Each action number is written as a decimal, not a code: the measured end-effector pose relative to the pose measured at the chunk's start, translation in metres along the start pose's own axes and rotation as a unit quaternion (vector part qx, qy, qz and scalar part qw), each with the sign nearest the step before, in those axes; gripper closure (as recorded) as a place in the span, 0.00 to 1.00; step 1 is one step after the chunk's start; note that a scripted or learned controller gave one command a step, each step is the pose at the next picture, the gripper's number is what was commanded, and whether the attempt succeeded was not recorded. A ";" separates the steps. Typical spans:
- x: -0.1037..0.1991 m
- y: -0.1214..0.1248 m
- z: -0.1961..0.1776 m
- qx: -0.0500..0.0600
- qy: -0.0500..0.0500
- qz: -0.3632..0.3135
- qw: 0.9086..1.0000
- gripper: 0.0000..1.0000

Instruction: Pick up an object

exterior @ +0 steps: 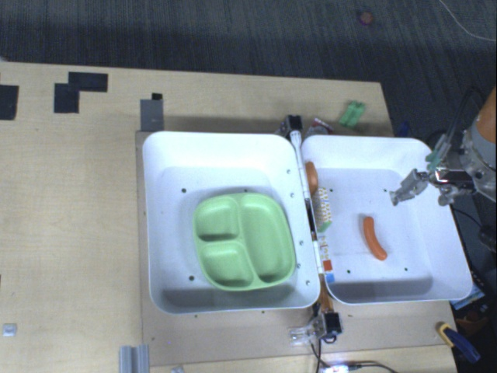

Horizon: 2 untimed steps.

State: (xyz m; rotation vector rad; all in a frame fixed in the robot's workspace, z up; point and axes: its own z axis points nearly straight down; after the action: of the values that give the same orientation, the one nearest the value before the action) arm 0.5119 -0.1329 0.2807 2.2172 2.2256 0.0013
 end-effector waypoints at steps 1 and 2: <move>0.023 -0.012 0.135 0.001 0.000 0.001 1.000 0.00; 0.048 0.032 0.193 -0.005 -0.002 0.001 1.000 0.00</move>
State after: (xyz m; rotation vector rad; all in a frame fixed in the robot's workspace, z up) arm 0.5436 -0.0852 0.0872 2.2126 2.2165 0.0077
